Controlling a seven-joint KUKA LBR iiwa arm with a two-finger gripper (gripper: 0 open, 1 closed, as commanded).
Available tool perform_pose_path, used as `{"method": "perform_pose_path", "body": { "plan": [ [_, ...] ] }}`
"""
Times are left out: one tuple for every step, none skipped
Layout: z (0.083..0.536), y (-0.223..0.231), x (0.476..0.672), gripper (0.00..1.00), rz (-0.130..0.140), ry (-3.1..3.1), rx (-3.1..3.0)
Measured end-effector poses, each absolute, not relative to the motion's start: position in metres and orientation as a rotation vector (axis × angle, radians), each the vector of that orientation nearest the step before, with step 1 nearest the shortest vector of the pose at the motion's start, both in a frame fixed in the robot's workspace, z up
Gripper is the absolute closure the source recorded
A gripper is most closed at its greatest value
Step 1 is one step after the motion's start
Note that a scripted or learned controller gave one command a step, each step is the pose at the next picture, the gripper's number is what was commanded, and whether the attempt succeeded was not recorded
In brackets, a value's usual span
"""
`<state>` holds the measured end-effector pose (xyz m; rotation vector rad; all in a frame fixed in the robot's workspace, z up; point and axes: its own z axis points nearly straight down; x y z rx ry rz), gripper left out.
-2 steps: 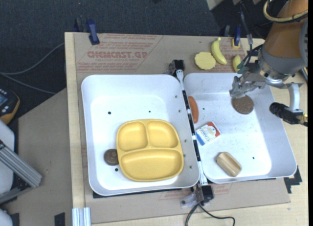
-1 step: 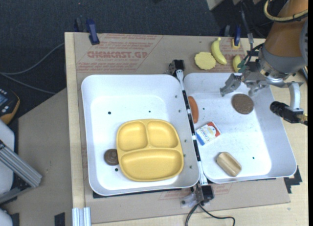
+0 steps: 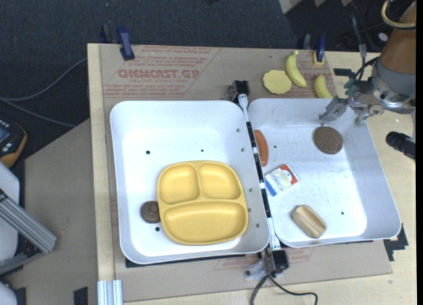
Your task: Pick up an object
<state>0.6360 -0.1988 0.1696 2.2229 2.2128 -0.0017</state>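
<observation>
The gripper (image 3: 346,107) hovers with fingers apart and empty above a brown disc (image 3: 328,140) in the right bin (image 3: 370,185), while the table (image 3: 158,72) reads "CHEMCAST" in red

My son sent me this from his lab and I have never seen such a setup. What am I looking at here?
One camera looks down at a slant on a bench with two shallow white bins. A grey robot arm reaches in from the right; its end effector hangs over the right bin, above a brown disc, holding nothing. That bin also has a small carton, an orange sausage-like piece and a tan block. The left bin holds a yellow divided plate and a small brown piece. Toy bananas lie on the bench behind.
</observation>
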Motion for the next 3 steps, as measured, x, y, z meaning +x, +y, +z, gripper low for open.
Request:
{"method": "perform_pose_path", "body": {
  "plan": [
    [0.085,-0.197,0.633,0.0,0.0,2.219,2.219],
    [0.101,-0.198,0.636,1.0,0.006,2.214,2.213],
    [0.12,-0.151,0.606,1.0,0.001,2.228,2.22]
  ]
}}
